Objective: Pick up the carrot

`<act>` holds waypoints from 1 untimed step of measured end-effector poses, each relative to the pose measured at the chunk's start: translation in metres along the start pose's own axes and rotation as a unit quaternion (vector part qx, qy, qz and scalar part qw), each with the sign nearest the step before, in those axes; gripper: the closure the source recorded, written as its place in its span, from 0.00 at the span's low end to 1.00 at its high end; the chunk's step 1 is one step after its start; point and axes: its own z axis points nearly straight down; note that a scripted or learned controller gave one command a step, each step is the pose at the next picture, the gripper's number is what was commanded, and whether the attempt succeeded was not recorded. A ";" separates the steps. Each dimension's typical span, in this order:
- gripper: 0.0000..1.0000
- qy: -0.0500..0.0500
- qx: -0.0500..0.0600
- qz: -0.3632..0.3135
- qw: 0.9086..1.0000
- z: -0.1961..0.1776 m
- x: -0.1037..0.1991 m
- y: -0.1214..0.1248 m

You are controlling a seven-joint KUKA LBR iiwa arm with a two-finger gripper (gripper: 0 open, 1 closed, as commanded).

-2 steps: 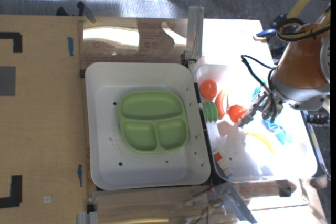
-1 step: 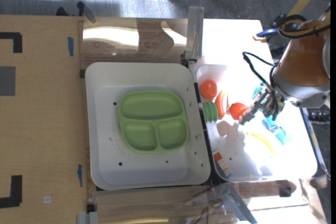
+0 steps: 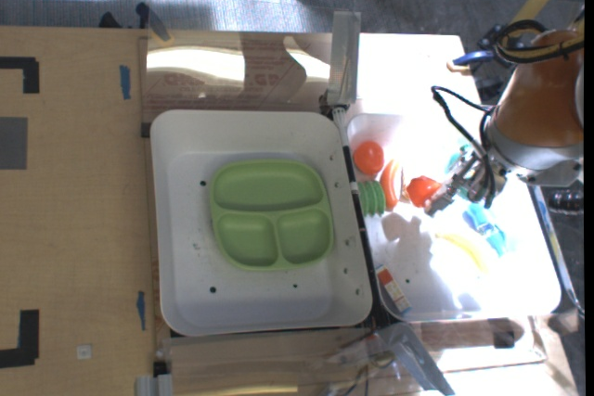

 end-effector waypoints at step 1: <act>1.00 0.010 0.006 0.066 0.998 -0.026 0.036 -0.083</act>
